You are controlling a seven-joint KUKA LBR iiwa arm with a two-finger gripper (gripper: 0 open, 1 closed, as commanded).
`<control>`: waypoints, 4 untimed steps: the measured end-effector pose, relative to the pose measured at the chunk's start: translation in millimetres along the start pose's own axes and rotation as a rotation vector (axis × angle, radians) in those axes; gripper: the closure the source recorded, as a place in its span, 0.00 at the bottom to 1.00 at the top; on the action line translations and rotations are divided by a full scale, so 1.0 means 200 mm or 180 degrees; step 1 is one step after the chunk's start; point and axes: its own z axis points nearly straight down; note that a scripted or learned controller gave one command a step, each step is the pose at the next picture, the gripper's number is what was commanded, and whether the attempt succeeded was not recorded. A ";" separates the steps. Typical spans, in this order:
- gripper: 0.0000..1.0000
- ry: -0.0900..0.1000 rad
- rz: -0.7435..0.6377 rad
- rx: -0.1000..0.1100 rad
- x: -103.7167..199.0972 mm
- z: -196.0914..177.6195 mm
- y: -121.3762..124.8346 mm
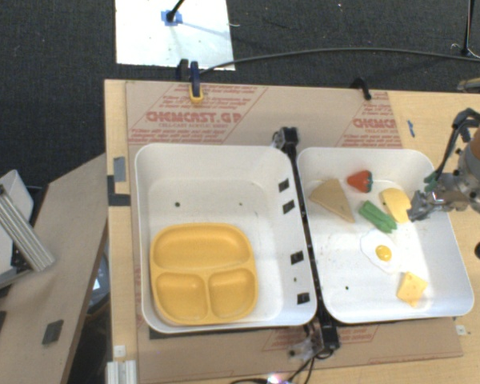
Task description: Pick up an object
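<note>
Gripper: above the right bin's right side; whether the jaws are released or clenched cannot be told.
Yellow piece: in that bin, just left of the jaws, beside the green piece.

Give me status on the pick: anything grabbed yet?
Done: the gripper has reached the right bin, low beside the yellow piece and green piece. In hand: nothing seen between its fingers. Left: the grasp and lift. The strawberry, fried egg and cheese lie flat in the bin.
</note>
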 end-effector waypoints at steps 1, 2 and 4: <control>1.00 0.0009 -0.0020 0.0006 0.28 -0.04 0.05; 1.00 0.0009 -0.0020 0.0007 0.56 0.00 0.13; 1.00 0.0009 -0.0019 0.0007 1.08 -0.02 0.29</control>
